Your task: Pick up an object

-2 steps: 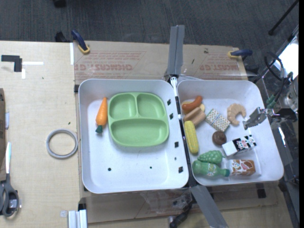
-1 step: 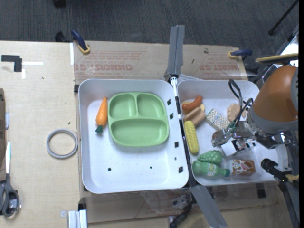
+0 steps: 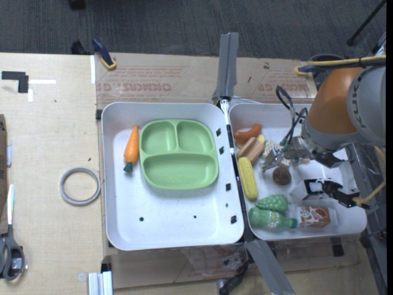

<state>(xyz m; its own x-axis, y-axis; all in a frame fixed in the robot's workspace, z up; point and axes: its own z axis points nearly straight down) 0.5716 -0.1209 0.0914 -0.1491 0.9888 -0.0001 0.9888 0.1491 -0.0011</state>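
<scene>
The arm is hanging its jaws (image 3: 274, 160) low inside the right bin (image 3: 356, 226); their spread cannot be told. No object is showing between them. A small brown object (image 3: 282, 176) is lying just below, the corn cob (image 3: 247, 177) beside, both likely candidates.

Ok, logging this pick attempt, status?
Tool low in right bin, above toys. Nothing seen held. Brown round toy just below it; corn and hot dog crowd alongside.

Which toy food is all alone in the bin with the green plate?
The orange carrot. It lies beside the green plate in the left bin, while the corn, hot dog and the other toys sit in the right bin.
</scene>
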